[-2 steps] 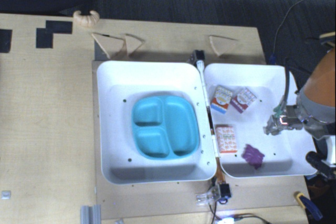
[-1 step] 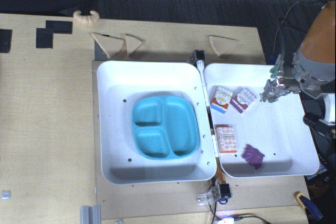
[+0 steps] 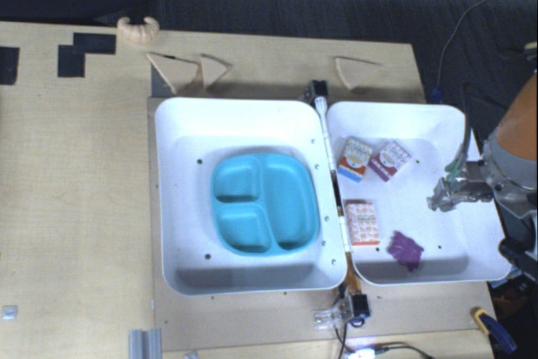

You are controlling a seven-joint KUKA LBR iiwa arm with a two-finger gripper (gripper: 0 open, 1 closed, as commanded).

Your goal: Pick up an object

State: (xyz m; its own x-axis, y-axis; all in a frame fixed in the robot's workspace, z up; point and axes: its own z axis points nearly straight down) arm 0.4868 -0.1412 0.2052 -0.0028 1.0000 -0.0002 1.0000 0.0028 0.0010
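Pale wooden bench top (image 3: pixel 76 206) carries two shallow white bins side by side, with dark carpet beyond the far edge. Left bin (image 3: pixel 181 147) holds a turquoise divided tray (image 3: pixel 265 202), lying flat with three compartments. Right bin (image 3: pixel 445 126) holds four small things: a small carton with an orange and blue end (image 3: pixel 355 159) and a maroon-edged packet (image 3: pixel 391 160) just beside each other near the far side, a flat red-and-white printed packet (image 3: pixel 362 223) close to the divider between the bins, and a crumpled purple piece (image 3: pixel 405 249) near the front wall. From the right the arm reaches in, and its gripper (image 3: pixel 443 197) hangs over the right side of the right bin, well apart from all four items and with nothing between its fingers; whether it is open or closed cannot be told at this size. No object has been lifted yet, so the step in hand looks like choosing a target and approaching it. The purple piece is nearest and stands clear of its neighbours, which probably makes it the easiest choice, though it looks soft and may squash or slip. A good try would centre the gripper over it, come down straight, and keep off the front wall
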